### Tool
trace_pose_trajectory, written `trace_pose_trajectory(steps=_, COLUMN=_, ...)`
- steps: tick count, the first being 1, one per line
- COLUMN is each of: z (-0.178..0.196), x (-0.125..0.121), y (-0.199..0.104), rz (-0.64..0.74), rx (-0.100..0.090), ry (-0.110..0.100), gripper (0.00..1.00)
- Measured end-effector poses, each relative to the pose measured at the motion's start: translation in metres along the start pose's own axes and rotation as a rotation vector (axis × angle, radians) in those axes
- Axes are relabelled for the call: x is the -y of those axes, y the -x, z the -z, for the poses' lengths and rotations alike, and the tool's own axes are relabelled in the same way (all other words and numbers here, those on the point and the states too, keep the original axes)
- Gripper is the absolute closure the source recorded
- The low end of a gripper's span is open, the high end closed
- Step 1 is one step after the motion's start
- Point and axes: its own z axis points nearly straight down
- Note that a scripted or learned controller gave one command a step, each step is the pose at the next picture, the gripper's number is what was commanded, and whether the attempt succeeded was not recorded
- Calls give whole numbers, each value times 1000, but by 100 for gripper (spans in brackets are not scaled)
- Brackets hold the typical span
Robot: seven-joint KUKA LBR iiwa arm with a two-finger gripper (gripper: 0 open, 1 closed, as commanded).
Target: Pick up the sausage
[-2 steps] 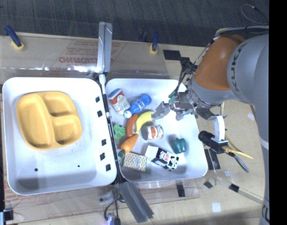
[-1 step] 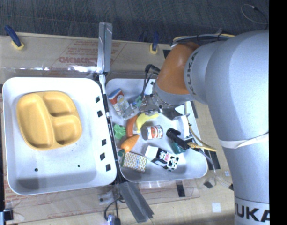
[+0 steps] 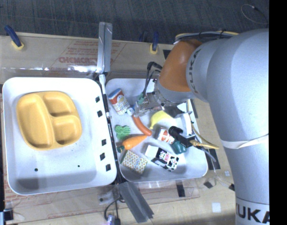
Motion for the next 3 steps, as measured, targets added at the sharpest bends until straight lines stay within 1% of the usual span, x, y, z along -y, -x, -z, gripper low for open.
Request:
trace_pose_trajectory(steps=1, z=148, x=-19, y=-46, rz=-153, rx=-7, ry=-22, gripper=100)
trace_pose_trajectory(steps=2, z=148, x=-18, y=-46, rz=-153, rx=-7, ry=-23, gripper=0)
trace_pose_trajectory(steps=3, z=78, x=-17, y=-46, rz=-389, rx=-5, ry=-28, gripper=0)
